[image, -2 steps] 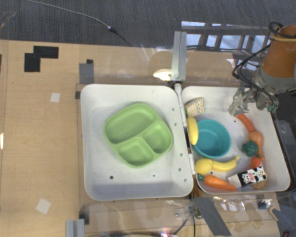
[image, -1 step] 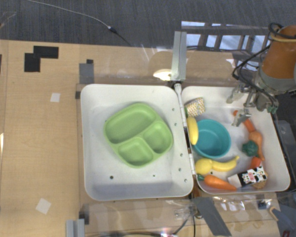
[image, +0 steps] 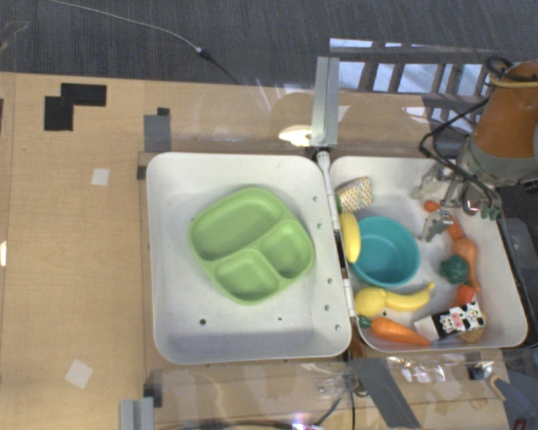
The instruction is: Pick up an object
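A wooden table (image: 63, 267) carries two shallow white bins set side by side and touching along their inner rims. The left bin (image: 175, 330) holds a green divided plate (image: 251, 243) with three compartments, lying flat near the bin's centre and turned at a slant. The right bin (image: 511, 316) holds the graspable objects. The grey arm with its orange band (image: 511, 119) enters from the upper right, and its end effector (image: 441, 215) hangs over the upper right part of the right bin, beside the bowl's upper right edge; whether it is spread or closed cannot be told, and nothing is seen held in it. A teal bowl (image: 387, 251) sits upright near the middle of the right bin. A yellow banana (image: 408, 298) lies just below the bowl, its left end meeting a yellow lemon (image: 370, 302) near the bin's left wall. An orange carrot (image: 399, 331) lies below the banana along the lower wall. A yellow flat piece (image: 350, 236) stands against the left wall, touching the bowl's left rim. A speckled tan item (image: 356, 192) rests in the upper left corner. A black-and-white cow-patterned block (image: 459, 319) sits at the lower right, with a dark green lump (image: 455, 269) and an orange piece (image: 466, 251) above it along the right wall.
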Robot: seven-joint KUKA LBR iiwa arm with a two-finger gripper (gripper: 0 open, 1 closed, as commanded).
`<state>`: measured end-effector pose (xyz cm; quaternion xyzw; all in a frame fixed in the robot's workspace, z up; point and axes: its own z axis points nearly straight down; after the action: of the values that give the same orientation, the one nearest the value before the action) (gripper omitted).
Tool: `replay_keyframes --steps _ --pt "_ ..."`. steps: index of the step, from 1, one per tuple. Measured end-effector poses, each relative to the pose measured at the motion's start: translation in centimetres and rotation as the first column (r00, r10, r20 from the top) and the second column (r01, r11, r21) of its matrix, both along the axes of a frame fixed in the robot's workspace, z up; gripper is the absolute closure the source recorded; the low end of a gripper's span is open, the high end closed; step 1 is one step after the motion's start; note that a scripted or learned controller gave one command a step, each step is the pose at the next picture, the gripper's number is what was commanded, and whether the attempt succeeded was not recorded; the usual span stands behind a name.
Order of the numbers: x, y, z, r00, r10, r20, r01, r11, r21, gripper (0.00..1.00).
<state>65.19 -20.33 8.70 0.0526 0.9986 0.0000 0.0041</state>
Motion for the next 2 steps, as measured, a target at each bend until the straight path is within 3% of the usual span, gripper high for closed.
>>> replay_keyframes --steps 2 --pt "-1.75 -0.07 0.08 1.000 0.021 0.001 -0.021 1.000 -0.002 0.00"
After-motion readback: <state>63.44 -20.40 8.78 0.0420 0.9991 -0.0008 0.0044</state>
